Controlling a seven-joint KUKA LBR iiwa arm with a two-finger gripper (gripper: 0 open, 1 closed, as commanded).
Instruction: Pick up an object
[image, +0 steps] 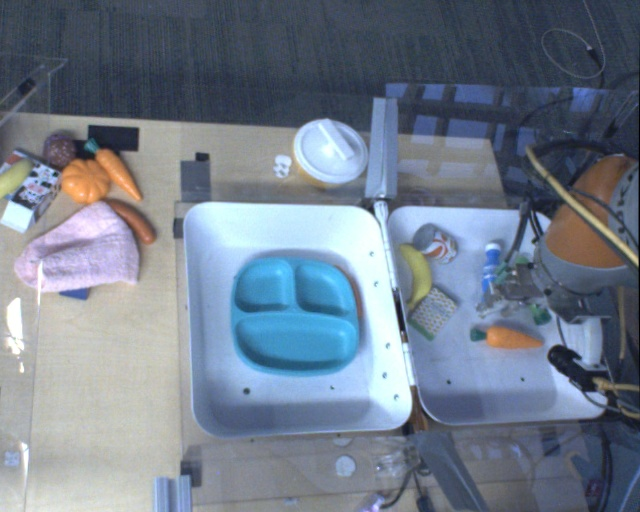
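The gripper (512, 290) hangs low at the right bin's (470, 395) right edge, just above a toy carrot (512, 338); whether its fingers are spread I cannot tell (cables blur them). A banana (416, 275) lies along that bin's left edge.

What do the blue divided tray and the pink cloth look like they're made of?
The blue divided tray looks like moulded plastic: smooth, one even colour, rounded compartments with a soft sheen. The pink cloth looks like soft fabric, probably terry or fleece: matte, slumped and folded.
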